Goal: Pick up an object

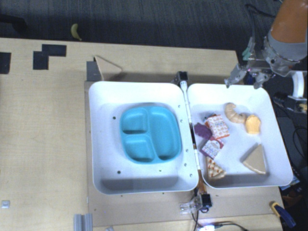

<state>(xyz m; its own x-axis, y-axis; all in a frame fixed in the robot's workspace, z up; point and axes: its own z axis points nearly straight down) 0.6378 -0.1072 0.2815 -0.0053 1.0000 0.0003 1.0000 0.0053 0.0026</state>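
The right bin (269,174) holds several small food toys. Among them are a tan croissant (234,112), an orange-yellow piece (253,124), a red and white packet (218,127), a purple packet (211,148), a tan wedge (255,159) and a waffle-patterned slice (214,168). My gripper (246,77) hangs above the bin's far edge, well apart from the toys. Its two fingers (233,78) are spread wide with nothing between them.
The left bin (103,177) holds a blue divided plate (149,133). Black clamps sit at the seam between the bins (182,77). A yellow object (75,31) lies on the dark floor beyond the bench. Black tape marks (45,56) are at the bench's far left.
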